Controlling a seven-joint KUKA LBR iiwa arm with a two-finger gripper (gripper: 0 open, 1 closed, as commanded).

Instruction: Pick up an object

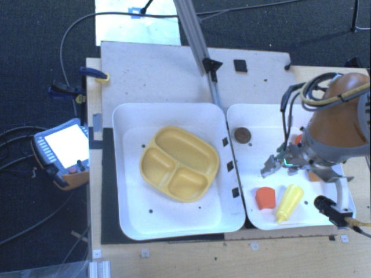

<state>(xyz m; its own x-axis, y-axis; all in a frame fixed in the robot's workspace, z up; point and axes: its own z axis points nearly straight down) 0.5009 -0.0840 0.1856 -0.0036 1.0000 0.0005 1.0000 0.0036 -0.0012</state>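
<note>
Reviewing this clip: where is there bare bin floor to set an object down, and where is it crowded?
Free: the left bin floor around the yellow tray, and the right bin between the brown disc and red block. Crowded: the right bin's front, where red block, yellow bottle and gripper cluster.

Robotics lab, seen from above.
Cables (75,33) are trailing across dark carpet (40,16), a teach pendant (62,152) is glowing beside the tabletop (191,251), clamps (93,74) are gripping its edge, and two white bins (174,225) are sitting side by side.
</note>
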